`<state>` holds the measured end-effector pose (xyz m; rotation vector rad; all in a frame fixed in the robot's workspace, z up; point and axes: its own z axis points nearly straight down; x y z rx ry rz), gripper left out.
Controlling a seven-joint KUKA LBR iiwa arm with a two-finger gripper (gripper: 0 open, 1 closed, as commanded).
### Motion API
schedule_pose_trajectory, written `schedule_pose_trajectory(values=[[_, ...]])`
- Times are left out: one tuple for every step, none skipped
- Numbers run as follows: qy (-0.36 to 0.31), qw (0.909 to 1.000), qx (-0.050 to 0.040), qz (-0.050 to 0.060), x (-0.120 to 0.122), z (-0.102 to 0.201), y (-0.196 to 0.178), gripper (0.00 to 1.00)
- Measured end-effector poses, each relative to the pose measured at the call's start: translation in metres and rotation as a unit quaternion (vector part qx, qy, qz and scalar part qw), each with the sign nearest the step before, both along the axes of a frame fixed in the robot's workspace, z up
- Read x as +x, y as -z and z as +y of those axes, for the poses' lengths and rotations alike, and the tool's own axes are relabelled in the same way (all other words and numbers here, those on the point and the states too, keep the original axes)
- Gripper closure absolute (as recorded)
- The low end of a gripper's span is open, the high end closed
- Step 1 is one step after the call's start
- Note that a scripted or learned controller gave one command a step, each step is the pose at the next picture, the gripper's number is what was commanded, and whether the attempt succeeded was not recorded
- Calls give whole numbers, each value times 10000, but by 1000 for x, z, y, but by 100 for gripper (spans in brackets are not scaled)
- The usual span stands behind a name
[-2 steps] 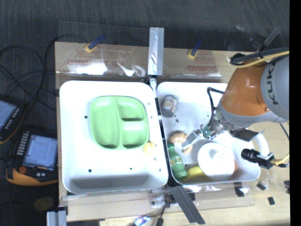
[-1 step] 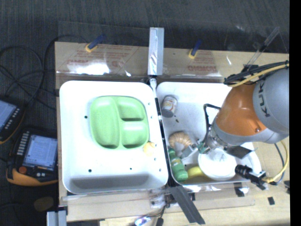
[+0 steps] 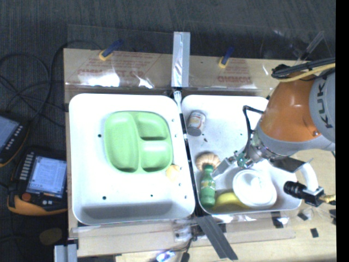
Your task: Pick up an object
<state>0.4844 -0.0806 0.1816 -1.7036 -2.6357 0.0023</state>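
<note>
Camera view has the grey arm [image 3: 305, 119] with its fat orange band coming in from 3 o'clock and dipping into the right bin [image 3: 229, 111]. The end effector [image 3: 239, 158] sits low in that bin, just at the 10 o'clock edge of a white round lid-like container [image 3: 254, 188], and honestly I cannot tell whether it's wide or narrow or pinching anything, it's too small and cluttered down there. Pickable stuff is all crowded at the 6 o'clock end of the right bin: a green bottle [image 3: 207, 185] lying along the divider, a yellow banana-looking thing [image 3: 228, 201] touching the white container at its 8 o'clock, and a tan brush-like puff [image 3: 207, 159] just at 12 o'clock of the bottle. Up toward 12 o'clock in the same bin there's a small jar or can [image 3: 195, 121] on its own, well apart from the rest. The left bin [image 3: 87, 146] holds a green divided plate [image 3: 137, 141], with a little yellowish lump [image 3: 173, 171] near its 4 o'clock corner. Off the worktop [image 3: 73, 67] at 9 o'clock there's a handheld controller with a screen [image 3: 39, 180] and some cables.
</note>
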Motion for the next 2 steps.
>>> schedule_pose_trajectory(values=[[-1384,9904,0,-10,77,-21,69,0],[-654,9978,-8,-126,141,-24,85,0]])
